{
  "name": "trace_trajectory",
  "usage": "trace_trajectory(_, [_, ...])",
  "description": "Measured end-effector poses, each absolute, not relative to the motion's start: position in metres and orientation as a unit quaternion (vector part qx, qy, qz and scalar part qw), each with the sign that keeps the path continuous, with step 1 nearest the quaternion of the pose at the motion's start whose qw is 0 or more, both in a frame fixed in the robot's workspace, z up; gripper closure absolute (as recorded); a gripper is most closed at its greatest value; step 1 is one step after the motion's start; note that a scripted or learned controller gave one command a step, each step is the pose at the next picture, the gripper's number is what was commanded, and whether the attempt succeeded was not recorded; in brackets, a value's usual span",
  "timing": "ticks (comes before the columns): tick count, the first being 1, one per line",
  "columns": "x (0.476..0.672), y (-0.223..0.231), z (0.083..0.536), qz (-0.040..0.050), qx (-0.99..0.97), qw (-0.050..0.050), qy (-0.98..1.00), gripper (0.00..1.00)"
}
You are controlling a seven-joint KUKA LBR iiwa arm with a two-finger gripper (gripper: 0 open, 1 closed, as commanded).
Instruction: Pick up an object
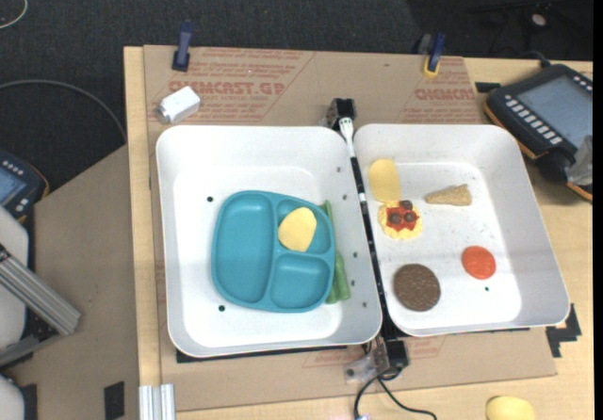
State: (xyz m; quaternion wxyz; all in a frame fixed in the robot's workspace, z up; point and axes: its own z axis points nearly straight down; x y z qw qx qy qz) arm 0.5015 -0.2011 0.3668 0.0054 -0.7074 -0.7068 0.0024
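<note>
Five toy foods in the right bin [528, 173], all apart from each other: yellow piece [383, 179] near the top left, tan wedge [449, 195] to its right, small yellow disc with red bits [400, 218] just below the yellow piece, brown round patty [416, 286] toward the front, orange-red ball [479, 263] right of the patty. In the left bin [188, 173], a teal divided plate [250, 253] lying flat, with a yellow lump [298, 230] in its upper right compartment. Green strip [336, 267] tucked against the plate's right edge. Both bins on a cardboard sheet [283, 88] on the tabletop [104, 220]. Two blue clamps [182, 46] at the sheet's far edge, small white block [179, 105] near the left one. Dark handheld controller [551, 112] at far right. Claw state: cannot tell.
</note>
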Motion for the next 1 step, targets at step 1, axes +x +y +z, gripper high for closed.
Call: trace_trajectory(1, [0.5149, -0.0977, 0.5380, -0.0079, -0.702, -0.009, -0.712, 1.00])
